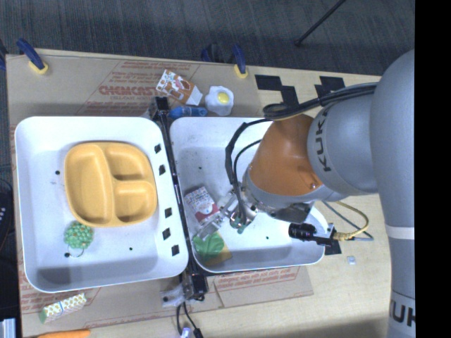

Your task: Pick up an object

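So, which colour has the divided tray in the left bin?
Yellow. The divided tray shows clearly in the camera view.

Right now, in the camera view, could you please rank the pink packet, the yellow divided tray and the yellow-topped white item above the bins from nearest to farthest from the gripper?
From the gripper, low in the right bin:
1. Pink packet, just to its left in the same bin.
2. Yellow divided tray, in the left bin.
3. Yellow-topped white item, on the cardboard above the bins.
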`<action>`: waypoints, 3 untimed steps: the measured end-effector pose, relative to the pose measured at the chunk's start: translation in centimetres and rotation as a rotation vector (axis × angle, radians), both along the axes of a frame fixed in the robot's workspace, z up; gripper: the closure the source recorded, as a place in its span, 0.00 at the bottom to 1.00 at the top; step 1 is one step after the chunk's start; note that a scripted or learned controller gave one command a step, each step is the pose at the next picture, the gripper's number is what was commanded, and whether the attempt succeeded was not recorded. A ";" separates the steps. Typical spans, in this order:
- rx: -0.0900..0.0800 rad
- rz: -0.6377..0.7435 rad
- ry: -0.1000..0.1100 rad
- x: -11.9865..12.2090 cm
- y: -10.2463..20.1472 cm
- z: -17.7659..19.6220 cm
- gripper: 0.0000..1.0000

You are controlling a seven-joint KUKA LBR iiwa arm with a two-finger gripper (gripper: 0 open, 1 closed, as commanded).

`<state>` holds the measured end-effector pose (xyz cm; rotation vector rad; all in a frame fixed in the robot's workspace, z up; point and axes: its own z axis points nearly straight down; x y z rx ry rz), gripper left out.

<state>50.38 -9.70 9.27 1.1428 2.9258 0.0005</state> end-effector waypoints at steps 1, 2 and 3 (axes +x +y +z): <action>0.001 -0.105 -0.005 -2.5 0.1 0.1 0.00; 0.000 0.129 0.001 2.2 0.1 -0.1 0.00; 0.001 0.144 0.003 -2.7 0.4 -0.1 0.00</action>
